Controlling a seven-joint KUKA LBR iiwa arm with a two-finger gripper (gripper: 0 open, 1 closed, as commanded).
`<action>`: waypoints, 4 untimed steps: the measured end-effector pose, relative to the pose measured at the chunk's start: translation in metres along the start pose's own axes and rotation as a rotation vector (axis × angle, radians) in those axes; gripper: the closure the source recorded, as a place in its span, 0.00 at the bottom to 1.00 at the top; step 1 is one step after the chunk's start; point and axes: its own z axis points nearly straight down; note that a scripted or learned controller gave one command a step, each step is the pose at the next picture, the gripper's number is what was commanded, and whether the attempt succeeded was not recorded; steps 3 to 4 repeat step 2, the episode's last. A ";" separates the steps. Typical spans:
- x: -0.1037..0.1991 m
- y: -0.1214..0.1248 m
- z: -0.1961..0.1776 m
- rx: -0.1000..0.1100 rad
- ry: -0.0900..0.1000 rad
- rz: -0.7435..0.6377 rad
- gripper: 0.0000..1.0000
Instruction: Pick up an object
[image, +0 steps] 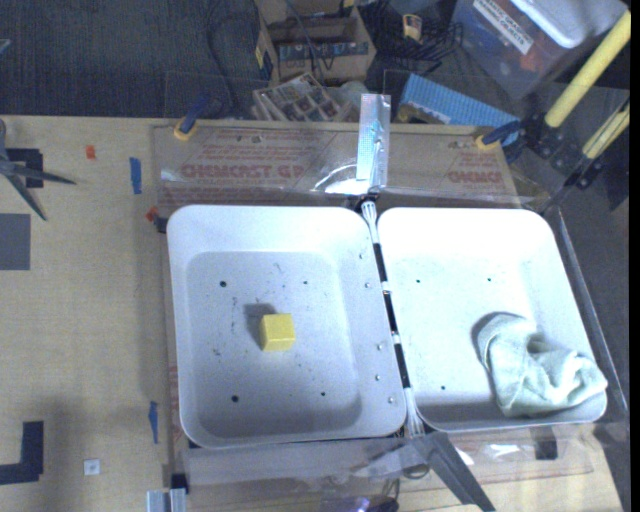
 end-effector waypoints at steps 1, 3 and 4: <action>0.000 0.001 -0.011 -0.004 0.000 -0.001 1.00; 0.001 0.002 -0.021 -0.007 -0.001 -0.002 1.00; 0.001 0.002 -0.021 -0.007 -0.001 -0.002 1.00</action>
